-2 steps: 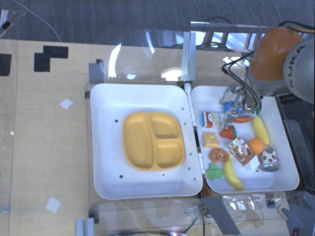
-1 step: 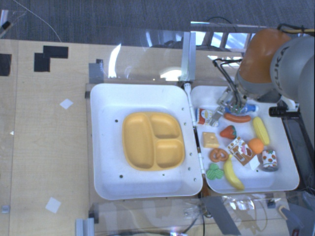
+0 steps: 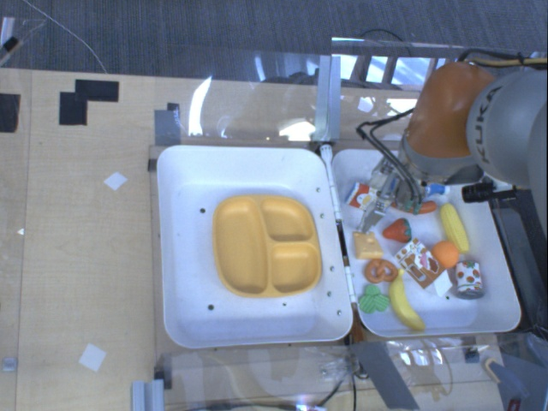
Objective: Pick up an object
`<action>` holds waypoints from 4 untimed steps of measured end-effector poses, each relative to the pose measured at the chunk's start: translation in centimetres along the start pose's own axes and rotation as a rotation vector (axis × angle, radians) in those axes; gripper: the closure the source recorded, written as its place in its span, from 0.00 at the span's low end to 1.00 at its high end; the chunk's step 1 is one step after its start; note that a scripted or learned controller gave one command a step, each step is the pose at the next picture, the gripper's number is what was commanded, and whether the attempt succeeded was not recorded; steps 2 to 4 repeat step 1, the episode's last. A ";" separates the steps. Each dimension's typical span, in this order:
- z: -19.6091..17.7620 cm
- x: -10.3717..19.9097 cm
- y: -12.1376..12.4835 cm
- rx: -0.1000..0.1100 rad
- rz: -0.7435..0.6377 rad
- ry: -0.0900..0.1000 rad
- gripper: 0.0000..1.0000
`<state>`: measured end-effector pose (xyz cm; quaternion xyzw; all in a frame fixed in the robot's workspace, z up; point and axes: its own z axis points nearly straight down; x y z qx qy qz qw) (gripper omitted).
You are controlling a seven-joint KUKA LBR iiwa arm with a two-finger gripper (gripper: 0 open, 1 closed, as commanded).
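I see my tool low in the right bin, its fingers hanging just above the yellow cheese wedge and beside the strawberry; I cannot tell whether they are parted or closed. A pretzel, two bananas, an orange and a green leaf piece lie nearby. The left bin carries a yellow divided plate.
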<state>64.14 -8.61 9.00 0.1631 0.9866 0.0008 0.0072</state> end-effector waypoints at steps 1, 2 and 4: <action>-1.4 -0.4 0.2 -0.004 -0.003 -0.015 1.00; -1.4 -0.4 0.2 -0.004 -0.003 -0.015 1.00; -1.4 -0.4 0.2 -0.004 -0.003 -0.015 1.00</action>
